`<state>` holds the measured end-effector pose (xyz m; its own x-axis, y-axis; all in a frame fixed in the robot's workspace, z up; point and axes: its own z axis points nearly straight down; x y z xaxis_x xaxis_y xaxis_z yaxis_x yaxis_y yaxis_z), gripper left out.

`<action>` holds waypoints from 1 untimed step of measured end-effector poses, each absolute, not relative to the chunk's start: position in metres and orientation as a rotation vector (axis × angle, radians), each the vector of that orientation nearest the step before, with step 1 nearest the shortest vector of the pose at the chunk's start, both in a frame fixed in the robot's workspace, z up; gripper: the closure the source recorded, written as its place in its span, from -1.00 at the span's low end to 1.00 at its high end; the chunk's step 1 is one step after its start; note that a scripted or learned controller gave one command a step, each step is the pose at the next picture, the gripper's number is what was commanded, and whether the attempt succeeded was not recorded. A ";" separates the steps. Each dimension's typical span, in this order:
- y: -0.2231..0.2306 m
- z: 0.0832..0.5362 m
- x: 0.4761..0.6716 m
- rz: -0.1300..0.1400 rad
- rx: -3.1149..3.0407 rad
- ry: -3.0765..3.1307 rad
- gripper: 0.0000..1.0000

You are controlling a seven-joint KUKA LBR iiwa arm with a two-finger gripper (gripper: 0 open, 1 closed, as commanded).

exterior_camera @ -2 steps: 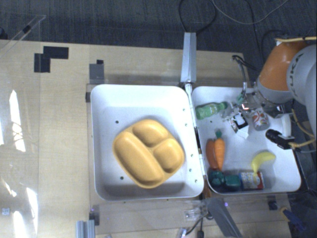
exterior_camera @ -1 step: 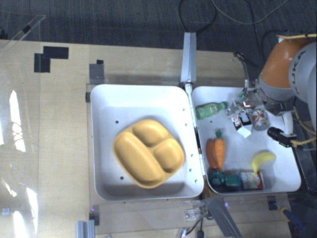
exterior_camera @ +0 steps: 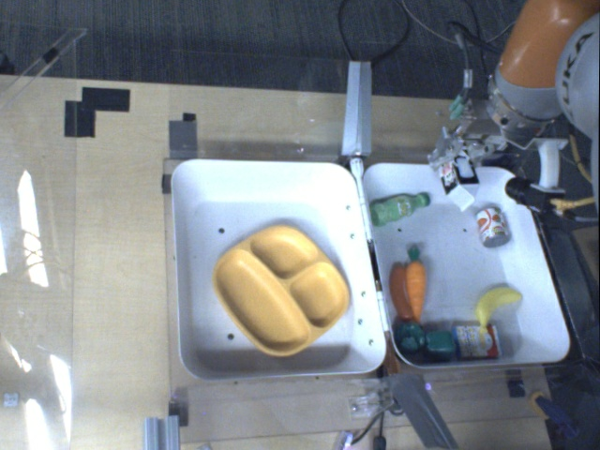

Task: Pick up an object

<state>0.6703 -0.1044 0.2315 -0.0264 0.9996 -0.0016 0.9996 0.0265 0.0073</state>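
Observation:
The right bin [exterior_camera: 548, 340] holds a green bottle [exterior_camera: 397, 207] lying near its back left, an orange carrot [exterior_camera: 409, 287] with a green top, a small red and white can [exterior_camera: 491, 226], a yellow banana [exterior_camera: 497, 302], a dark green object [exterior_camera: 424, 339] and a red-labelled can [exterior_camera: 475, 340] lying along the front wall. My gripper [exterior_camera: 457, 160] hangs over the back edge of the right bin, right of the green bottle and up-left of the small can. Nothing is visibly held in it.
The left bin [exterior_camera: 192, 214] holds a yellow divided plate [exterior_camera: 279, 287]. A metal post [exterior_camera: 357, 111] stands at the back between the bins. Black cables [exterior_camera: 375, 26] loop behind the bench. The arm's orange band [exterior_camera: 544, 26] is at the top right.

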 end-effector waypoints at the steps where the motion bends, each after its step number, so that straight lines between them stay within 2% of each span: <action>1: -0.059 0.238 0.670 0.005 2.186 2.250 1.00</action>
